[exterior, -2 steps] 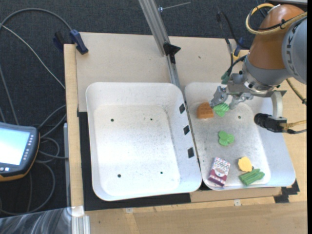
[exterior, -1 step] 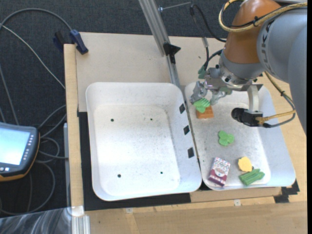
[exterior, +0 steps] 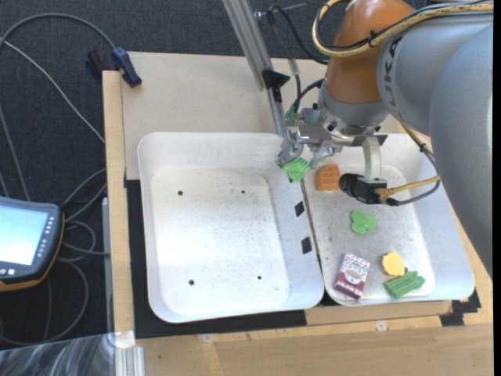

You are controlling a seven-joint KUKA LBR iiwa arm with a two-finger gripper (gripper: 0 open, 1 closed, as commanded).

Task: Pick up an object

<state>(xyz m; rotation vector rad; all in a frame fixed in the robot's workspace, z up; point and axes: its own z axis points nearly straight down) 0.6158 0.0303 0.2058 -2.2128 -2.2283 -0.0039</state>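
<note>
Gripper: the gripper (exterior: 301,153) sits over the seam between the two bins, at the far-left corner of the right bin (exterior: 438,233), hanging from the orange-banded wrist.

Fingers: a green piece (exterior: 297,168) shows right at the fingertips, touching them from below. Whether it is pinched between them or merely lying under them I cannot tell; the width of the opening is not readable either.

Key relation: the green piece lies directly under the fingers and slightly toward the left bin (exterior: 211,225). It is a squat, blocky shape with no clear long axis, so finger orientation should matter little. If it is not yet held, my judgement is that the move needed is a close in place, not a reach.

Nearest alternative: an orange block (exterior: 327,178), just to the right of the fingers and a little nearer the camera, apart from the green piece.

Others, all beyond the orange block, toward the near side of the right bin: green lobed piece (exterior: 362,222); yellow piece (exterior: 393,263); green ridged piece (exterior: 404,283), touching or just beside the yellow one; red-and-white packet (exterior: 353,274).

Count: green items three, orange one, yellow one, packet one; six in all, every one in or at the edge of the right bin.

Arm count: one.

Risk, as judged: the piece sits close to the bin walls at the seam, so a finger may catch the rim.
</note>
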